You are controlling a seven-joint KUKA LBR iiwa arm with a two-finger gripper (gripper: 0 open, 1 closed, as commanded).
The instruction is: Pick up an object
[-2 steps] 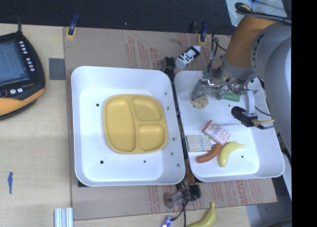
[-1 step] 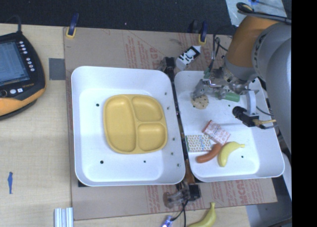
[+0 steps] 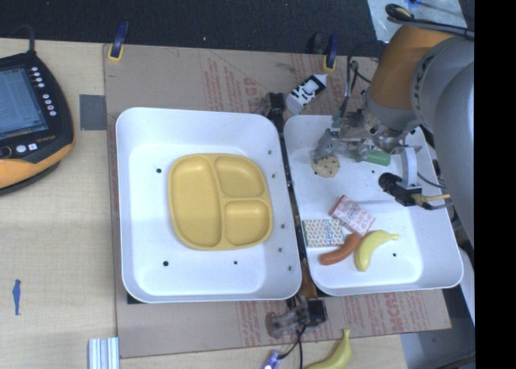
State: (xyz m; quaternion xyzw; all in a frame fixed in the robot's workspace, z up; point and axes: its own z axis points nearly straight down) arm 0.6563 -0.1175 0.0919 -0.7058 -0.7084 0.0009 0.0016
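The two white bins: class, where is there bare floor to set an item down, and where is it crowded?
Left bin: bare margins around the yellow divided tray, widest along its near edge. Right bin: bare in the near-right corner past the banana; crowded around the hot dog, packets, cookie and the hand.

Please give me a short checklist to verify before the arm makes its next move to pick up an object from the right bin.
1. Pincer is above the right bin: ok.
2. A target lies close: the cookie sits just below the pincer: ok.
3. Pincer open wide enough for the cookie: cannot tell.
4. Cookie has free space around it, apart from the packets: ok.
5. Other objects remain reachable: yellow banana and orange sausage lie touching near the front: ok.
6. Nothing is held already: cannot tell.
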